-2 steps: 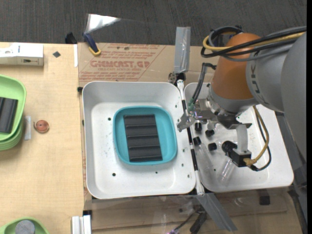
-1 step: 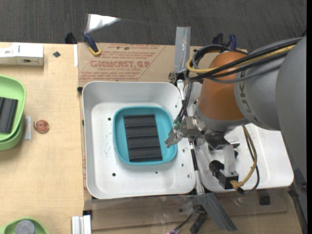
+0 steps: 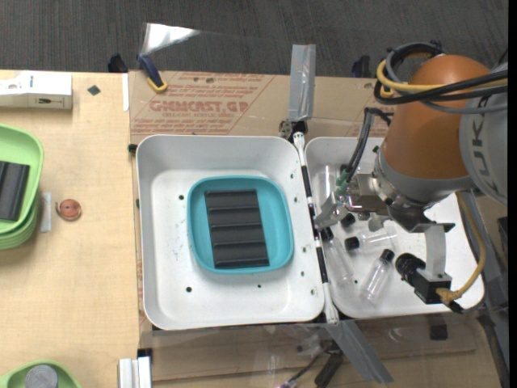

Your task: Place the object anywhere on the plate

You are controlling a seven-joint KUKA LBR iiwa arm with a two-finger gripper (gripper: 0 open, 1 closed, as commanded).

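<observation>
Arm low over the right bin (image 3: 464,297), reaching for a vial.
The gripper (image 3: 349,217) must seat squarely on a clear vial (image 3: 376,280) nearby; whether the fingers are open cannot be told.

The big arm (image 3: 436,128) covers part of the right bin (image 3: 468,297), so the pincer's tips are hidden. Small clear tubes (image 3: 373,281) there are too blurry to count. A green tray (image 3: 20,186) is cut off at the left edge.
</observation>
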